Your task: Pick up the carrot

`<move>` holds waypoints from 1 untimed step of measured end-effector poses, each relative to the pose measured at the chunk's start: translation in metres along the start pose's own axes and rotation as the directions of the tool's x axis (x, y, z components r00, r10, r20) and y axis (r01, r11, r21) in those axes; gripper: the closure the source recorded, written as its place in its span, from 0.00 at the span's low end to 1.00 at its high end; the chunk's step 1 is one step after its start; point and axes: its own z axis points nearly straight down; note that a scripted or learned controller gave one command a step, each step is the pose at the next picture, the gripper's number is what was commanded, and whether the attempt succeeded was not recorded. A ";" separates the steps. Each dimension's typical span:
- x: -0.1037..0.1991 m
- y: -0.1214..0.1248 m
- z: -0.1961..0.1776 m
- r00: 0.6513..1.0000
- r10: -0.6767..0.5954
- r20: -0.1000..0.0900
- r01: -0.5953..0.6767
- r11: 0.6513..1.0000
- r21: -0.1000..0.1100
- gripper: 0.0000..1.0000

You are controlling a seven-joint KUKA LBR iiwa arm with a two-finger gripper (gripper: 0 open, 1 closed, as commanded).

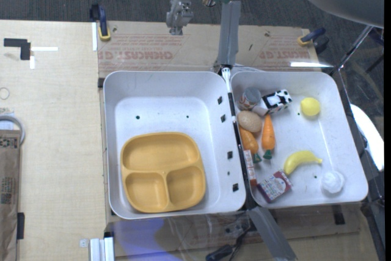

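Lying in the right bin (342, 131): carrot (267, 132), near the divider.
Carrot beside a second orange piece (248, 140), below a tan potato-like item (249, 121); also a cow figure (277, 100), lemon (310, 107), banana (300, 161), red packet (274, 186). Left bin (122, 107) holds a yellow divided tray (163, 171). Claw (178, 24) hangs beyond the bins over the counter (49, 131), seemingly narrow, holding nothing.

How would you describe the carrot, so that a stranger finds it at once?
Look in the right bin, near its left wall. The carrot lies there lengthwise, beside a second orange piece and below a black-and-white toy cow. It is the plain orange cone with a small green tip.
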 end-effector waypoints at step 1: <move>-0.001 0.022 -0.009 0.947 -0.321 0.003 0.321 0.947 -0.001 1.00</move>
